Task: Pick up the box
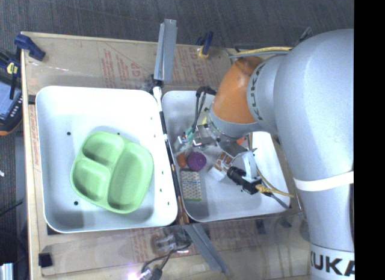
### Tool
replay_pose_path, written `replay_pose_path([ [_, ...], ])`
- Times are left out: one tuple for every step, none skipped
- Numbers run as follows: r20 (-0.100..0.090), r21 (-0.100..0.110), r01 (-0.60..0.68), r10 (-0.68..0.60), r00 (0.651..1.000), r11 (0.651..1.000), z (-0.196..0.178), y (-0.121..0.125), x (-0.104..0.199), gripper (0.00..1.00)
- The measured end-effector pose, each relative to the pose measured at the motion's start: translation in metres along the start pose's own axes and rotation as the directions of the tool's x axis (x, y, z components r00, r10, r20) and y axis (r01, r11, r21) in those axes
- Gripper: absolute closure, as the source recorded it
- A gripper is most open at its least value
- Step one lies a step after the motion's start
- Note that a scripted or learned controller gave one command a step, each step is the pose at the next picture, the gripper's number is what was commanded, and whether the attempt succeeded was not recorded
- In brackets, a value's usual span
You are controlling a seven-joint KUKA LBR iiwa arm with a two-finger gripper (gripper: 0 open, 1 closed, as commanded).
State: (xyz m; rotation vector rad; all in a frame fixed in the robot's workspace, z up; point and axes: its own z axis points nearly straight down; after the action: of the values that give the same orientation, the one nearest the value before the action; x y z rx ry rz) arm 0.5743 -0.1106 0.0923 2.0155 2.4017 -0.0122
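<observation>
A small flat box (191,185) with a speckled green and yellow top lies in the right bin (240,211), against its left wall near the front. My gripper (187,141) is low in the same bin, behind the box and apart from it, just above a purple round object (196,161). The grey arm with its orange band (234,98) comes in from the right and covers much of the bin's back and right side.
A brown and white packet (224,163) lies right of the purple object, beside a black part on the wrist (238,176). The left bin (54,107) holds a green divided plate (113,171). A metal divider bar (165,47) stands between the bins at the back.
</observation>
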Motion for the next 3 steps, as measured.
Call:
replay_pose_path([
  [-0.010, -0.001, 0.075, -0.075, 0.997, 0.997, -0.055, -0.062, -0.069, 0.00],
  [0.010, -0.025, -0.021, 0.021, 1.000, 0.999, -0.012, -0.054, -0.037, 0.00],
  [0.011, -0.037, -0.009, 0.009, 1.000, 0.999, -0.013, -0.085, -0.011, 0.00],
])
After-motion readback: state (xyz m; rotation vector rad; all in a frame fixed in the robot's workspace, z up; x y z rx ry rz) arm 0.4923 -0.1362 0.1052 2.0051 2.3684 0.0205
